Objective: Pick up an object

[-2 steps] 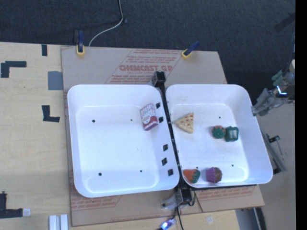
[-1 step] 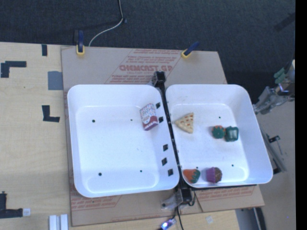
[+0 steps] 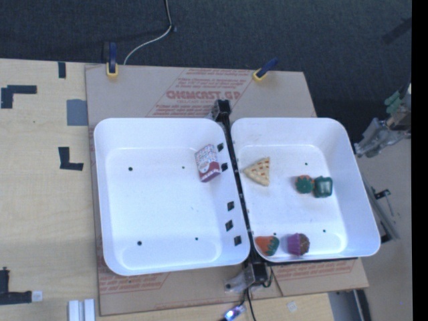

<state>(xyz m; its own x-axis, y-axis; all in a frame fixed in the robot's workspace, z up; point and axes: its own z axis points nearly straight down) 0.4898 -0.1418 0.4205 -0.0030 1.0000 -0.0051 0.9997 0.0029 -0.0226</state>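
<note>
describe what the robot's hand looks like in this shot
Little of it can be made out. What seems to be the hand sits at the view's right edge, just beyond the right bin: a small cluster of pale grey, metallic-looking angular parts, with a greenish bit above it. It is too small and blurred to tell any cables or markings.

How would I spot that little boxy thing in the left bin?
Start at the left white bin, then go to its upper right part beside the divider. The small carton, white and red, lies there tilted, apart from the toy foods in the other bin.
</note>
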